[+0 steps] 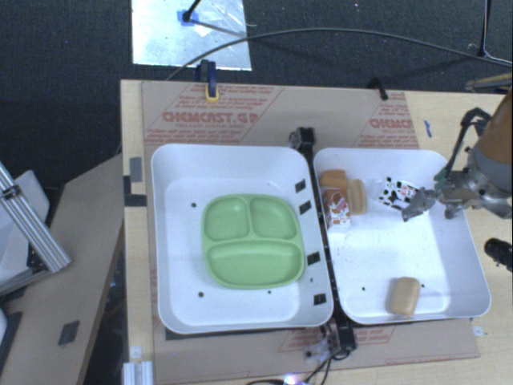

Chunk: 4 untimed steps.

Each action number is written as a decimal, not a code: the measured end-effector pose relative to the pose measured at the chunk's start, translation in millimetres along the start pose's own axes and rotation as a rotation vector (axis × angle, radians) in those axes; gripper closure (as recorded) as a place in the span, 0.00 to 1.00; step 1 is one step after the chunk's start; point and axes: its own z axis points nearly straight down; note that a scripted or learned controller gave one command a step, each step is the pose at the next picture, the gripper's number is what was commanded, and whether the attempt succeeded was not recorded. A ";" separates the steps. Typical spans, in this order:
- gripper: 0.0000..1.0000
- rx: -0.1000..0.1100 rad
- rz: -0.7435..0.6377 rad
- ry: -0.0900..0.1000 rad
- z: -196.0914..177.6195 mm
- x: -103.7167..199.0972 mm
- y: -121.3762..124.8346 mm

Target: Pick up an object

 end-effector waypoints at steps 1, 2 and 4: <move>0.00 -0.013 -0.004 -0.003 -7.4 0.5 3.1; 0.00 -0.011 -0.001 -0.003 36.9 -6.0 7.4; 0.00 -0.011 0.000 -0.002 110.5 -9.1 7.7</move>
